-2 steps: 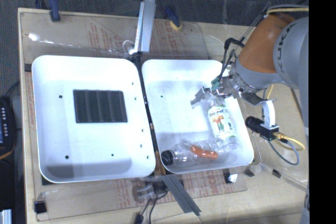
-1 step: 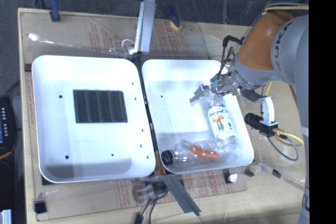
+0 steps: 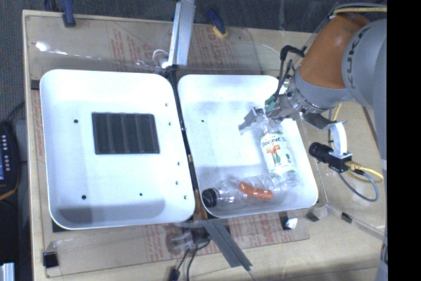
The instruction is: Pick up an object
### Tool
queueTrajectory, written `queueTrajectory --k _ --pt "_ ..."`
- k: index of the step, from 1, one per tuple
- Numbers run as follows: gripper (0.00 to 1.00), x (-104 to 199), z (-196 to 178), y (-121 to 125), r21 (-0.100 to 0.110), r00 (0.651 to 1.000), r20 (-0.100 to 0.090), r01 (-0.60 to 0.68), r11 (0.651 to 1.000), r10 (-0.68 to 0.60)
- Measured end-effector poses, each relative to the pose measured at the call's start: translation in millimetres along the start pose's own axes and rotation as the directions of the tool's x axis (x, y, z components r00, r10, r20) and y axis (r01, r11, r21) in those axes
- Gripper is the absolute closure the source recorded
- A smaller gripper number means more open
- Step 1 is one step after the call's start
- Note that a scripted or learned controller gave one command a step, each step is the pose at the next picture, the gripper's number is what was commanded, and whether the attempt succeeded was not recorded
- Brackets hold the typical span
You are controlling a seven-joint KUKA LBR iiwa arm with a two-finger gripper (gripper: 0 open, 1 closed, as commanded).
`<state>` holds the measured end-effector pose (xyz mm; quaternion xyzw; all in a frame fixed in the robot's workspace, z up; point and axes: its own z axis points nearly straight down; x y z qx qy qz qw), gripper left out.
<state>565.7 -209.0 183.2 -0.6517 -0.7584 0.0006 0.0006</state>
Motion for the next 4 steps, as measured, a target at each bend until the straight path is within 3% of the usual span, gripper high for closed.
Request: queueTrajectory --k 4 --pt "0.0 -1 18 8 -0.001 0.997 0.001 0.078 0.997 -0.078"
